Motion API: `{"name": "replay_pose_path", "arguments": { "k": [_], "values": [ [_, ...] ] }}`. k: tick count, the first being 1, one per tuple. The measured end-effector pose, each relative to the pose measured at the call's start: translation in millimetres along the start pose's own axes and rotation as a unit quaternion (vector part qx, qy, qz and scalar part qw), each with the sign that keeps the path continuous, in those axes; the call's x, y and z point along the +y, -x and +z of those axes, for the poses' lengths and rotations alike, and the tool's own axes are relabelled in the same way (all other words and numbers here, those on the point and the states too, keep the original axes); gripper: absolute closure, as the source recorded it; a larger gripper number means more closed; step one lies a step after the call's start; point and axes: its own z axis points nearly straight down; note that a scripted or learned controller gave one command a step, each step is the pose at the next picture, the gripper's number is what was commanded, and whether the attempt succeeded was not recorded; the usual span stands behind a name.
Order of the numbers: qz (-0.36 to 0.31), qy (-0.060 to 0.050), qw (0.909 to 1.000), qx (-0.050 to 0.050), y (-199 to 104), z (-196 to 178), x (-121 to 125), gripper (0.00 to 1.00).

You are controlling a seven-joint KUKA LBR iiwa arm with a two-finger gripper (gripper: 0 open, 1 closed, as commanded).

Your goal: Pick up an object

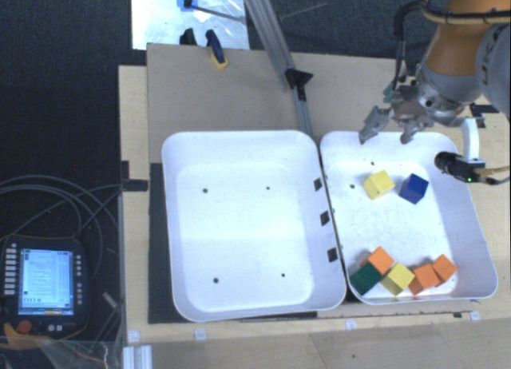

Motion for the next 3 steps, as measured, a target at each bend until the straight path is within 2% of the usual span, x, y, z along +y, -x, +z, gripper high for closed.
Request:
{"name": "replay_pose_path", "arguments": {
  "k": [1,3],
  "values": [
    [0.0,0.0,1.0,0.0,0.1,-0.1,0.0,0.0],
    [0.001,-0.002,1.0,0.0,0.3,93.4,13.5,0.0]
  ]
}}
